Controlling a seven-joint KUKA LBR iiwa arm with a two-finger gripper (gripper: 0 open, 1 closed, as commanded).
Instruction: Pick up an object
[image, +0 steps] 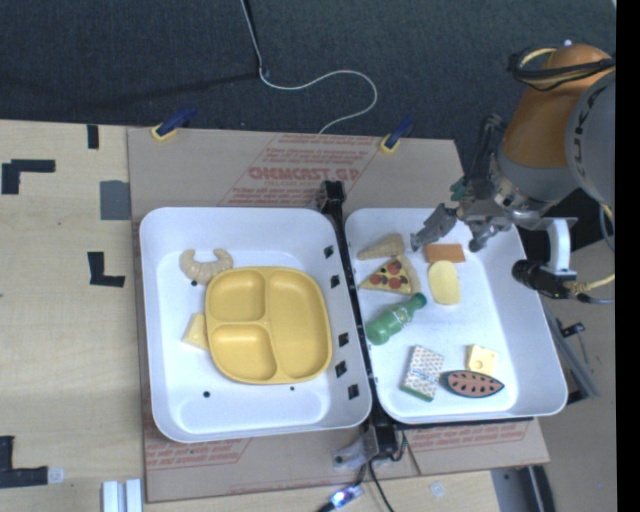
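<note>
target: we take the orange block (445, 253) as the likely pick; it lies flat in the right bin (530, 345), near the far rim, just under the gripper (459, 231).
handling: we judge it light, stiff, toy-like; probably smooth, so it may slip. Best hold looks like across its short sides, straight down.
jaws: spread apart, one finger on each side above the block, nothing between them.
neighbours: yellow piece (445, 284) touching or just beside the block's near edge; pizza slice (390, 277) and a tan wedge (382, 246) to its left; could get nudged.
rest of right bin: green bottle (393, 319), patterned box (423, 371), watermelon slice (472, 384), small yellow cube (483, 358), well apart from the target.
left bin: yellow divided plate (268, 323), croissant (204, 264).
progress: we judge approach stage, not yet grasped.
</note>
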